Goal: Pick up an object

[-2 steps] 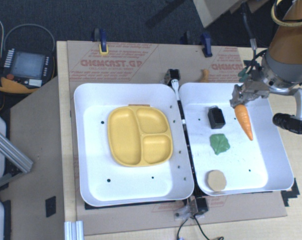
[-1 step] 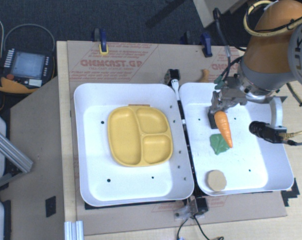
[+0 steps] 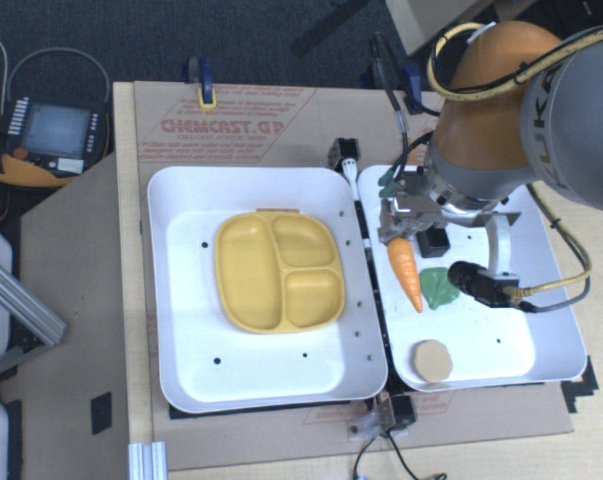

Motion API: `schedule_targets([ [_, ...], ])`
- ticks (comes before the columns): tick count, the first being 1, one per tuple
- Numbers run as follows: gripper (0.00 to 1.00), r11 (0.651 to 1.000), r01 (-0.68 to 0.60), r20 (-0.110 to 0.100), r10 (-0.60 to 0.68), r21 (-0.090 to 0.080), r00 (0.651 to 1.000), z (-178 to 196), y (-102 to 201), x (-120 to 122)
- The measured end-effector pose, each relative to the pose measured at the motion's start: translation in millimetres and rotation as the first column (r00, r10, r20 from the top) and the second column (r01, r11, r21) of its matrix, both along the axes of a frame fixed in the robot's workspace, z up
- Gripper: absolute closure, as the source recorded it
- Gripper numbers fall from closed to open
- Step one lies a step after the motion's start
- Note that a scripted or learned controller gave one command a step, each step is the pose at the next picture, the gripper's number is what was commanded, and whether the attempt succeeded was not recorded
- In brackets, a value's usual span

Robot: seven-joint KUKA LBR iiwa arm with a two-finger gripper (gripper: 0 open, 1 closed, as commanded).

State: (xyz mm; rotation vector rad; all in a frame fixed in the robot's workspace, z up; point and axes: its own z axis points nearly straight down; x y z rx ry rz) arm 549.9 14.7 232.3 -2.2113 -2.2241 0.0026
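Reaching over the right bin (image 3: pixel 556 353), the arm (image 3: pixel 501 98) hangs low; pick judged not yet done. Left bin (image 3: pixel 171 268) holds a yellow tray (image 3: pixel 279 270). Carrot (image 3: pixel 406 271) lies just below the gripper (image 3: pixel 409 216), green piece (image 3: pixel 438 286) beside it, round cookie (image 3: pixel 432 360) nearer the front.

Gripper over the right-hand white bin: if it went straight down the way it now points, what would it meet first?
Most likely the top end of the orange carrot, which lies just below the gripper in the right white bin. Depth is unclear from this slant, so it could land on bare floor beside it.
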Motion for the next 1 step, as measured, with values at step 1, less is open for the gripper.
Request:
schedule_targets([
  [1,1.00,1.000,0.000,0.001,0.000,0.000,1.000,0.7,53.3,-23.2],
])
